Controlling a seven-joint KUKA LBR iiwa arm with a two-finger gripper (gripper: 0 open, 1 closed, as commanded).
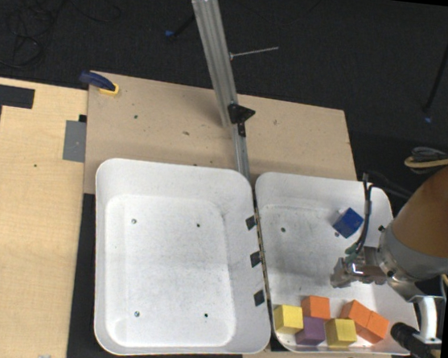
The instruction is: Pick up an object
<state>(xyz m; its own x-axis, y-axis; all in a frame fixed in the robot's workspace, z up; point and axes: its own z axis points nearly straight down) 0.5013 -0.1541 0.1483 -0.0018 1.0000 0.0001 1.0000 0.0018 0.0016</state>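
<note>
The right bin (303,194) holds several small blocks. A blue block (348,222) lies near its far right wall. Along the near edge sit a yellow block (289,317), a purple block (312,331), a second yellow block (342,331) and two orange blocks (318,306) (368,322). My gripper (350,274) hangs low over the right side of this bin, between the blue block and the near cluster. It is just above and left of the larger orange block, and I see nothing in its grasp.
The left bin (107,176) sits beside the right one, with black clips (255,257) along the shared edge. A slanted metal rail (219,62) rises behind the bins. A blue and yellow clamp (100,81) lies at the bench's far left corner.
</note>
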